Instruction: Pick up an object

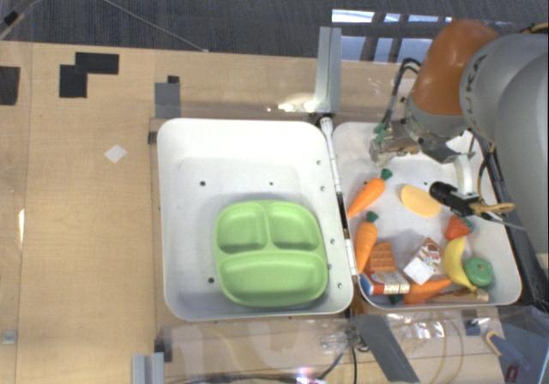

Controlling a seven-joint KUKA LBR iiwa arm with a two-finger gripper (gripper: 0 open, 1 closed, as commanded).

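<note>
The right bin holds several toy foods. An orange carrot lies at the bin's left side, with a second carrot below it. A pale yellow piece lies in the middle. A banana, a green round piece and a small red piece lie toward the right. A brown block, a white packet and another orange piece crowd the front edge. My gripper hangs over the bin's far end, just above the first carrot's green top, with nothing seen in it.
The left bin bears a green divided plate in its front half. A metal post stands behind the wall between the bins. The arm's grey body and orange band cover the right bin's far right corner.
</note>
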